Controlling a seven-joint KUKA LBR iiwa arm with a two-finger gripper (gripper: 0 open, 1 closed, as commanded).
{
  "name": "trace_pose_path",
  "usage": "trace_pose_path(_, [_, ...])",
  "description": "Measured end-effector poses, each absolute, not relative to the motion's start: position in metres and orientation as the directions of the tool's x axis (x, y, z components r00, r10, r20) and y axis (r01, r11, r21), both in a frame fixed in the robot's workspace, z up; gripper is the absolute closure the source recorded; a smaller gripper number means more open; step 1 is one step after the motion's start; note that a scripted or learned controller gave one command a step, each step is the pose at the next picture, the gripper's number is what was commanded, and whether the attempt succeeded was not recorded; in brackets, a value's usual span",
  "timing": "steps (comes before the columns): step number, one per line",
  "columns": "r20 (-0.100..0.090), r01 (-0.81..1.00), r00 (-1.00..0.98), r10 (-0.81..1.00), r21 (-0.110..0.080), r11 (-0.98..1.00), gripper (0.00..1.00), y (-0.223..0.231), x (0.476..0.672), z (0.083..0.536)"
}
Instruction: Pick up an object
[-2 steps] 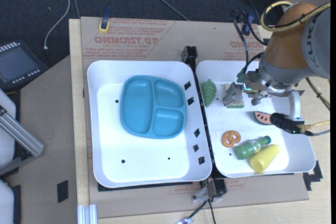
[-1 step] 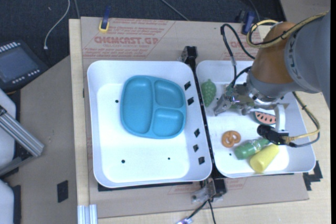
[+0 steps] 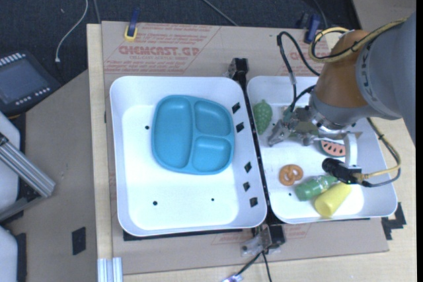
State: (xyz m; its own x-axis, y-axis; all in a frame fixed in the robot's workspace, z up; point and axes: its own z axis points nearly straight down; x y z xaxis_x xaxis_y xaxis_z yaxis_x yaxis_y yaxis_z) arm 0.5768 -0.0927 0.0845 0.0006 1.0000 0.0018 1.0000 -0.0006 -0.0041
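The grey arm (image 3: 390, 69) reaches in from the right and hangs over the right bin (image 3: 281, 205), its orange band (image 3: 338, 79) just above the wrist. In the left bin (image 3: 132, 162) lies a blue divided plate (image 3: 193, 134), well apart from the arm. The gripper (image 3: 285, 131) sits low in the right bin, beside a green leafy toy (image 3: 264, 115) near the bin's left wall. Its fingers look spread with nothing between them, though the metal parts blur together and I may be misreading them. Candidates for the pick lie in the same bin: a yellow piece (image 3: 332, 200) touching a green piece (image 3: 307, 189) at the front, a small brown pretzel-like ring (image 3: 290, 174) just beside them, and a red-and-white slice (image 3: 332, 148) partly under the wrist. Judging from this, nothing is lifted yet; closing on an object and raising it remain.
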Motion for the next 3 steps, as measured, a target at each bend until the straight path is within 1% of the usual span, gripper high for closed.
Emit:
trace_pose_path(1, [0.003,1.0,0.001,1.0,-0.001,-0.001,1.0,-0.092,0.578,0.096])
trace_pose_path(2, [0.0,1.0,0.001,1.0,0.004,-0.001,1.0,-0.096,0.576,0.14])
trace_pose_path(3, [0.0,1.0,-0.001,1.0,0.007,0.001,1.0,-0.093,0.573,0.204])
